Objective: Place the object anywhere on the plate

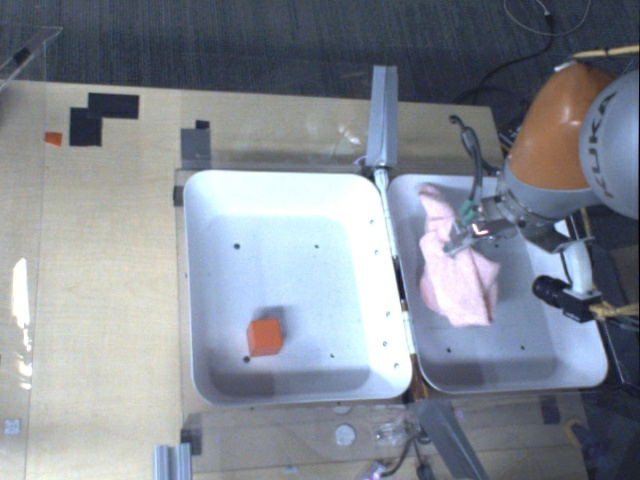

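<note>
So you're hovering the two-finger gripper (pixel 468 236) right over the crumpled pink cloth (pixel 455 273) lying in the right white bin (pixel 575 363). I'm not able to tell whether it's gripping. Aim for a thick fold, not an edge. The small orange block (pixel 265 337) is sitting in the left white bin (pixel 215 268).
</note>
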Controlling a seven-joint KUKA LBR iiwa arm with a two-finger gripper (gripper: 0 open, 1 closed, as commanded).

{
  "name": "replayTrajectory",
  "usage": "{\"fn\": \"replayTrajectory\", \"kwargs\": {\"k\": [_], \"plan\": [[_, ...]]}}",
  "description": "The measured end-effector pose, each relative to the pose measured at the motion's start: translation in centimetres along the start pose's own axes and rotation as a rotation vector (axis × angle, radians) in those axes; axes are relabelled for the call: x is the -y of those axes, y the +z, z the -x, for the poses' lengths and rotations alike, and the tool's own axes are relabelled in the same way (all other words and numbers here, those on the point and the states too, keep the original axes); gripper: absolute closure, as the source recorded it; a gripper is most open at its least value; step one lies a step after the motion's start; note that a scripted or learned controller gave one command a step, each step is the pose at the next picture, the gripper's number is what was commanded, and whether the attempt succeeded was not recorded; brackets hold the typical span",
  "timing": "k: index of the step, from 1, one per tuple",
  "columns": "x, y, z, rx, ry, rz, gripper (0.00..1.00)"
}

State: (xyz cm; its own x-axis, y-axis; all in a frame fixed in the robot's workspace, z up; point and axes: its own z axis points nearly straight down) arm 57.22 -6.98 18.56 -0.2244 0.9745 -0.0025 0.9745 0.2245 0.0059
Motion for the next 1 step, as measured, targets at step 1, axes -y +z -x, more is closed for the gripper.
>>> {"fn": "replayTrajectory", "kwargs": {"k": [1], "plan": [[-0.32,-4.04,-0.04,0.001,-0.007,0.004,1.00]]}}
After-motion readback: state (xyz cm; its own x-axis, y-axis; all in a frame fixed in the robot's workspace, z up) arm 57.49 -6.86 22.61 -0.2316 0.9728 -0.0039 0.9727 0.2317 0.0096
